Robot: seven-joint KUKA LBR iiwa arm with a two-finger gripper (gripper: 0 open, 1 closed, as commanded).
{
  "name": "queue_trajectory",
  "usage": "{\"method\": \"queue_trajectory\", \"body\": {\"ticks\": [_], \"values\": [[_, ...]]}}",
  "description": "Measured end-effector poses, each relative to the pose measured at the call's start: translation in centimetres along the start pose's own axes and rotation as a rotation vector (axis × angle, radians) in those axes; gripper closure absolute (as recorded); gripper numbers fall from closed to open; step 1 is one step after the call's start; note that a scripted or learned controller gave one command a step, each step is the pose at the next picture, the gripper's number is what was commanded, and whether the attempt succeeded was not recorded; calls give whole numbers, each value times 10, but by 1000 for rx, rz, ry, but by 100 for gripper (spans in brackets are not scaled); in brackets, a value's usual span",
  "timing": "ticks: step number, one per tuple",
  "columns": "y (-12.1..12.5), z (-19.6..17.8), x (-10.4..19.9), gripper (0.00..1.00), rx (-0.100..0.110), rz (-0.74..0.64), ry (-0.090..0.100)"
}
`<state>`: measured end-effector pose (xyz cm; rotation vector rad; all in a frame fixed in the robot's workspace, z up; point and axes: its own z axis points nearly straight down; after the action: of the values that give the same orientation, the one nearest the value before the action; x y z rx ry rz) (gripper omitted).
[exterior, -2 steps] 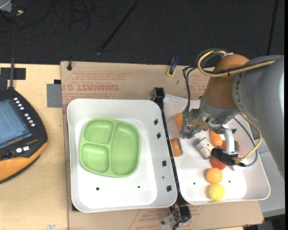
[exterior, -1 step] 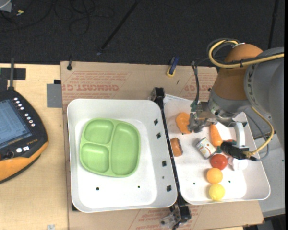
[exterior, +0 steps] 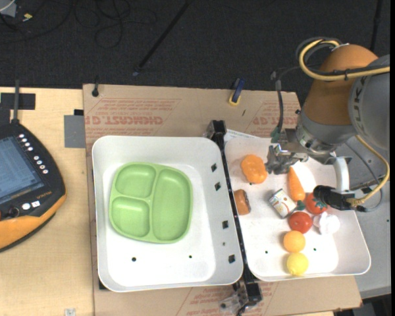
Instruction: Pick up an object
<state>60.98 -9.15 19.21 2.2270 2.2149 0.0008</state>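
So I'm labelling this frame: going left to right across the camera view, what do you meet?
Teach pendant → green divided plate → brown block → orange lump → gripper → carrot → white scrap.

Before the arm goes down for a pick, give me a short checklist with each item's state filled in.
1. Gripper over the right bin: ok, near its upper edge.
2. Nearest target: ok, orange toy lies just left of the gripper, carrot just right.
3. Target isolated: ok for the orange toy; not ok for the carrot, which sits close to the small can and tomato.
4. Fingers open: cannot tell.
5. Anything already held: cannot tell.
6. Green divided plate in left bin, clear of the arm: ok.
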Motion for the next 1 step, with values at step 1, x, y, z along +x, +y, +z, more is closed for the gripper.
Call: {"method": "queue_trajectory", "body": {"ticks": [1], "values": [[0,-38,-2,100,0,-5,0]]}}
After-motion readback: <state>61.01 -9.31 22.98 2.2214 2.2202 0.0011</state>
